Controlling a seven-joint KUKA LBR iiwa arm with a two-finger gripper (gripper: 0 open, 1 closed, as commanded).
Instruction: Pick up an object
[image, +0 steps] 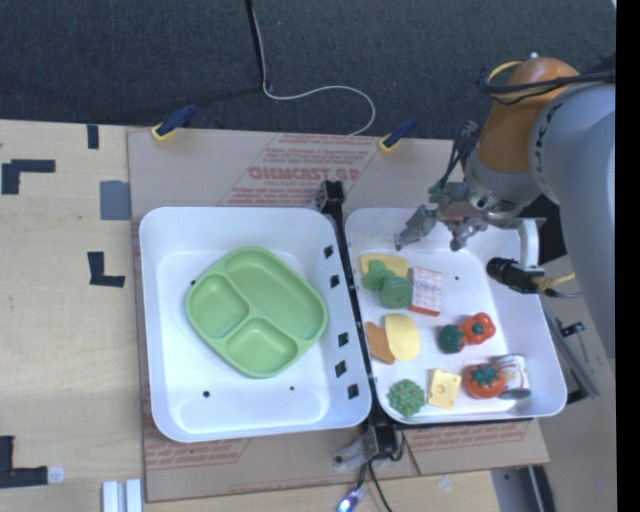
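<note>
Gripper (437, 231) spread wide, gripping nothing, above right bin (520, 400) far edge. Just below: yellow piece (384, 265), green toy (392, 290), red-and-white carton (427, 291), print unreadable. Left bin (160, 300) with green divided plate (257, 310). Cardboard (290, 165) lettering illegible.

The grey arm (575, 150) reaches in from the right edge, its orange band (520, 110) sitting above the wrist. The wrist bends down and leftward. The gripper (437, 234) hangs below it with its 2 fingers (410, 232) spread apart, nothing between them.
</note>
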